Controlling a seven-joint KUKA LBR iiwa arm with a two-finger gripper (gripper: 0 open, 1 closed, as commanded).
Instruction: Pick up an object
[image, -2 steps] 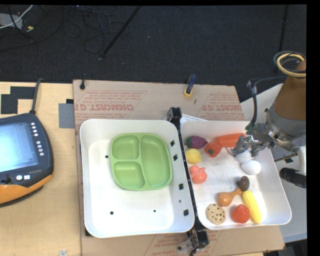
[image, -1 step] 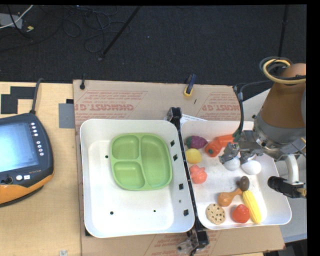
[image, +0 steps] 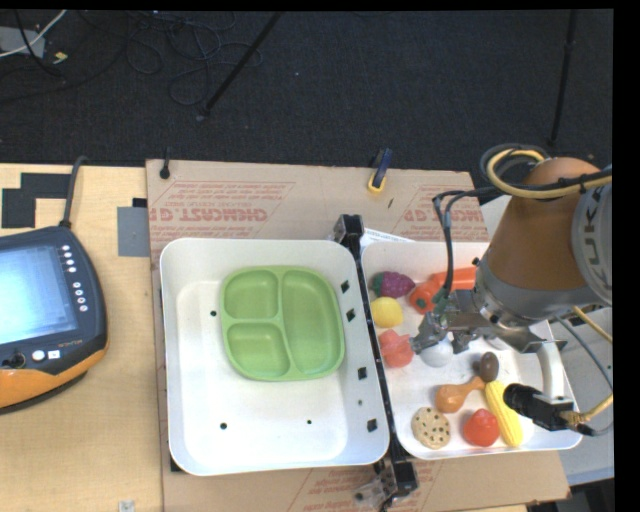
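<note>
One set of jaws (image: 437, 340) hangs low in the right bin (image: 560, 440), lower right of frame, gap impossible to read. Pink toy (image: 396, 349) and yellow lemon (image: 387, 313) sit just left; green plate (image: 282, 323) fills the left bin (image: 190, 420).

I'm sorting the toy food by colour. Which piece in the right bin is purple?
The grape bunch at the far left of the right bin. It alone is purple; the lemon beside it is yellow, and the piece below that is pink.

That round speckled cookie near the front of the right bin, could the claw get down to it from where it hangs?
Probably yes: the round speckled cookie lies uncovered, apart from the red tomato, with the claw hanging nearby above.
</note>
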